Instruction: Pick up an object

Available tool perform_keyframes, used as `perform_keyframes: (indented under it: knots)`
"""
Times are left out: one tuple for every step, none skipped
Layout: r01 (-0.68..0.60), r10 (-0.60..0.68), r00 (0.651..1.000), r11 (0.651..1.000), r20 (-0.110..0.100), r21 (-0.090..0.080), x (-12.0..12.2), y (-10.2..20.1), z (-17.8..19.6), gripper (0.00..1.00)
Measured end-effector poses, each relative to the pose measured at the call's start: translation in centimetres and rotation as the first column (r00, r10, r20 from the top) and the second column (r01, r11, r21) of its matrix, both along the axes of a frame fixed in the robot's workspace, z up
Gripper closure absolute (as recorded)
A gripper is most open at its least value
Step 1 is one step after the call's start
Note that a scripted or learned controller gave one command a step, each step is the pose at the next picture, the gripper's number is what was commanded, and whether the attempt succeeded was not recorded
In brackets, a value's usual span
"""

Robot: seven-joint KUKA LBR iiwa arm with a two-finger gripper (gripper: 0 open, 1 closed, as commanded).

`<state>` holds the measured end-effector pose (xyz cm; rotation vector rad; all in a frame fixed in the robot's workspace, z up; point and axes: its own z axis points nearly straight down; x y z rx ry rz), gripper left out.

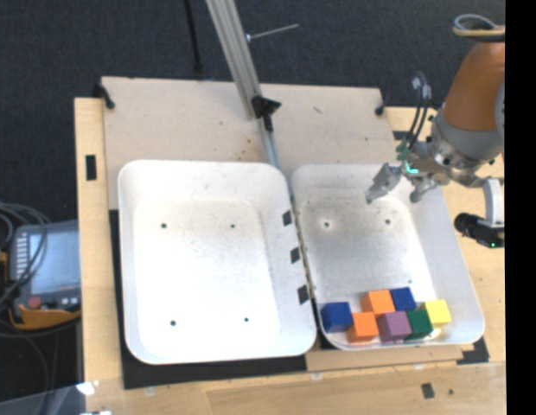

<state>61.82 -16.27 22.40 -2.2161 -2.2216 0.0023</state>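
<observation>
Blocks (387, 314) well below gripper (398, 188)

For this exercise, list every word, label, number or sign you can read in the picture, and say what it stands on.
None can be read.
The grey device left of the bench has a screen, too blurred to read.
The coloured blocks in the right bin are plain.

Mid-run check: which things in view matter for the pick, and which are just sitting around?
For the pick:
- gripper, above the right bin's far end
- right bin
- blocks in its near end: blue block, orange block, purple block, green block, yellow block

Lying about:
- left bin
- metal rail
- handheld controller, off the bench's left
</observation>
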Motion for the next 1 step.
perform_keyframes:
  knots:
    - [-0.002,0.002,1.000,1.000,0.005,-0.002,0.09,-0.02,0.28,0.00]
